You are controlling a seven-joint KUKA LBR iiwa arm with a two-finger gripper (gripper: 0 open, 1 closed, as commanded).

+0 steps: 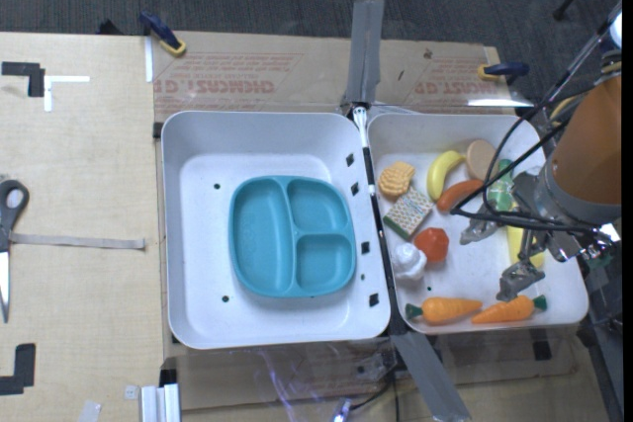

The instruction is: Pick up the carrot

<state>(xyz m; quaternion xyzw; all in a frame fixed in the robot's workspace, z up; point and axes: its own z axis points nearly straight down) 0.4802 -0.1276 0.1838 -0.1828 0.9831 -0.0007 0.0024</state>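
Item: carrot [506, 311], toy, orange body with a green top. It is lying on its side along the near wall of the right bin [569, 309], green end pointing right. A second carrot [445, 310] is lying just to its left, nearly tip to tip with it, green end pointing left. Either one answers the task.

Handling, as judged: it is looking like a hollow plastic play-food piece, so light, stiff and smooth, likely to be slipping or rolling under a glancing pinch, not fragile. The thick middle of the body, taken across its width, is offering the best hold. The near wall is crowding one side.

Gripper [506, 257]: it is hanging just above the right-hand carrot, the two metal fingers [518, 277] spread apart and holding nothing.

Obscured: the wrist and its cables are covering the bin's right end. A yellow piece [522, 247] behind the fingers is too hidden for naming. Whether a fingertip is touching the carrot cannot be told.

Other contents: banana [444, 173], waffle-like biscuit [396, 179], red tomato-like piece [431, 243]. Left bin [188, 311]: teal divided plate [294, 236].
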